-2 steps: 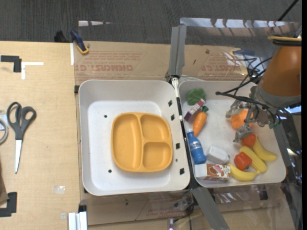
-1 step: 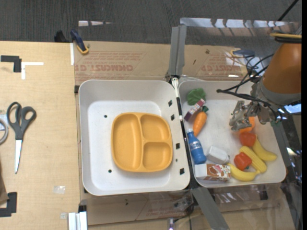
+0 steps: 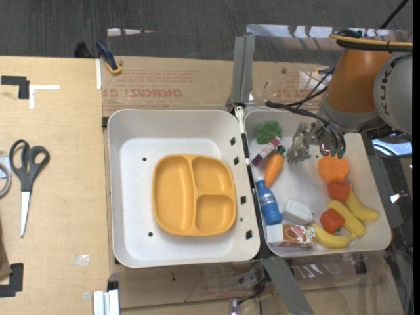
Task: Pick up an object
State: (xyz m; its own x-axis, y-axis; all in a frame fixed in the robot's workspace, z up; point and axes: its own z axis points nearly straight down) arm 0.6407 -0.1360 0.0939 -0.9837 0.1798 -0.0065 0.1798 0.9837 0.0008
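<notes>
My gripper (image 3: 300,148) hangs over the back middle of the right bin (image 3: 377,195), below the grey wrist and its orange band. Just to its left lie an orange carrot (image 3: 273,167), a small maroon-capped item (image 3: 266,152) and a green leafy vegetable (image 3: 268,131). To its right sits an orange pepper (image 3: 333,167) with a red tomato (image 3: 339,190) in front of it. A blue bottle (image 3: 268,202), a white block (image 3: 297,210), a small printed carton (image 3: 299,235), a red pepper (image 3: 331,220) and yellow bananas (image 3: 357,209) fill the bin's front.
The left bin (image 3: 125,176) holds a yellow divided plate (image 3: 194,194). Scissors (image 3: 26,169) lie on the wooden bench at far left. A grey divider post (image 3: 241,77) rises between the bins at the back. Cables run along the arm at upper right.
</notes>
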